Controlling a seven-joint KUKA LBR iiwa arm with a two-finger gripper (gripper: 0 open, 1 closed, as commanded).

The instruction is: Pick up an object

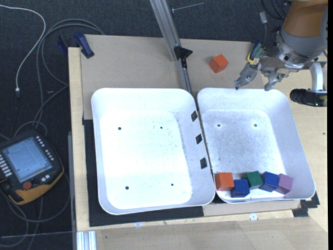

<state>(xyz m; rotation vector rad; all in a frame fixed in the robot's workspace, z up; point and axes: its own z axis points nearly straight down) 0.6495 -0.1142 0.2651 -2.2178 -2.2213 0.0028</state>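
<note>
Two spread pincer (pixel 256 82) fingers hang above the right bin's (pixel 296 124) far rim.

Your bench (pixel 130 61) was tan-topped | you had two white bins on it, left bin (pixel 104 139) beside right bin (pixel 296 139) | an orange cube (pixel 219 63) lay on bare bench behind them

We see two white bins, the left one (pixel 140 150) and the right one (pixel 250 139), both finely speckled with dark dots. In the right bin lie an orange block (pixel 224 180), two blue blocks (pixel 240 187) (pixel 270 180), a green block (pixel 254 178) and a purple block (pixel 285 182). Another orange block (pixel 219 63) sits on the tan bench (pixel 130 61). The arm (pixel 307 20) shows orange above grey. The pendant (pixel 23 165) looks grey with an orange edge, perhaps yellowish.
</note>
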